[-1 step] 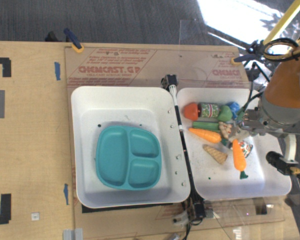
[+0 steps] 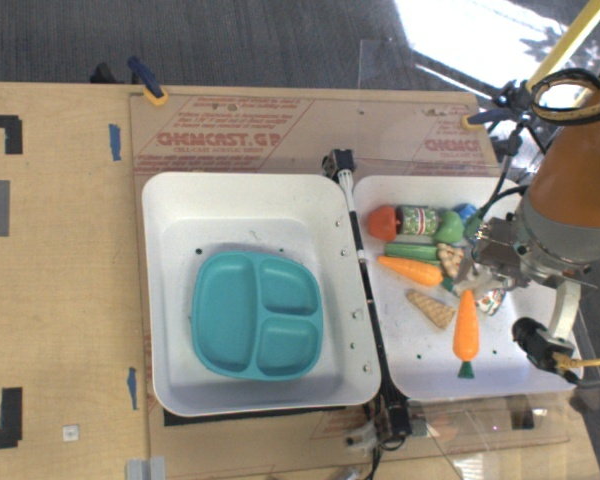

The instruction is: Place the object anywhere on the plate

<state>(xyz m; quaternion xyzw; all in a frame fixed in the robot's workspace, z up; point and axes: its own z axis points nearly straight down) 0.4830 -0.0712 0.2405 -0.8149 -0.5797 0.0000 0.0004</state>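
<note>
A teal divided plate lies in the left white bin. The right bin holds several toy foods. My gripper hangs low over the middle of that bin, among the toys. An orange carrot with a green tip points toward the bin's front edge, and its upper end sits right under the gripper. I cannot see whether it is held. A second carrot lies just left of the gripper, and a tan waffle cone lies in front of that carrot.
At the right bin's back lie a red-capped green bottle, a green piece and a blue piece. A raised divider separates the bins. Cables and a black fitting hang from the arm at right.
</note>
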